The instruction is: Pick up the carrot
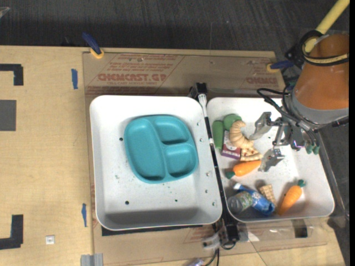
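The gripper (266, 143) hangs over the right bin (321, 173) with its fingers spread and nothing between them. The carrot (247, 168), short, orange and green-tipped, lies just below-left of the fingertips, touching a croissant (241, 137). Bare floor lies rightward; a second carrot (290, 197) lies near the front wall.

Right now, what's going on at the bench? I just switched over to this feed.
The grey arm's gripper hangs over the right bin, fingers apart and holding nothing. Two carrots lie in that bin: one just beside the lower finger, the other nearer the front corner. Around them sit a green vegetable, a croissant-like piece and a blue crumpled bottle. The left bin holds a teal divided tray. No carrot is lifted yet.
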Motion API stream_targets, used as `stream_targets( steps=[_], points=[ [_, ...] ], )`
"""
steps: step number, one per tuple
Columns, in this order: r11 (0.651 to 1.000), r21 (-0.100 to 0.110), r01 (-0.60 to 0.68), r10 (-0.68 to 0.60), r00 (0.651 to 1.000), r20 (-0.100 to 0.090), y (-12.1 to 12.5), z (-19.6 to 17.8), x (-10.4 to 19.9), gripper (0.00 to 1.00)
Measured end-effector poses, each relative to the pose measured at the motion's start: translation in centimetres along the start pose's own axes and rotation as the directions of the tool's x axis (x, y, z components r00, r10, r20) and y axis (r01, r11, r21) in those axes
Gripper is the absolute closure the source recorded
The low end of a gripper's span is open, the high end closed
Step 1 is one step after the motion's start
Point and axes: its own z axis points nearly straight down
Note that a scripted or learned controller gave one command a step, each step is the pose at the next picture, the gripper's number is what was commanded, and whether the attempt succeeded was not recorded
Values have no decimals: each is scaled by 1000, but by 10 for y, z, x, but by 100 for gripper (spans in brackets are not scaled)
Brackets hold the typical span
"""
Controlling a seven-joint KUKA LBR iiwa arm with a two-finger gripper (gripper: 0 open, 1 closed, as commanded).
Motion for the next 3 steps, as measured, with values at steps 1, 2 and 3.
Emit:
stream_targets(
  steps=[1, 2, 3],
  points=[
    [974, 1, 226, -226, 974, 3, -4, 89, -18, 0],
    [1000, 1, 26, -26, 999, 31, -2, 103, -16, 0],
    [998, 0, -69, 69, 996, 58, -1, 104, 22, 0]
  ],
)
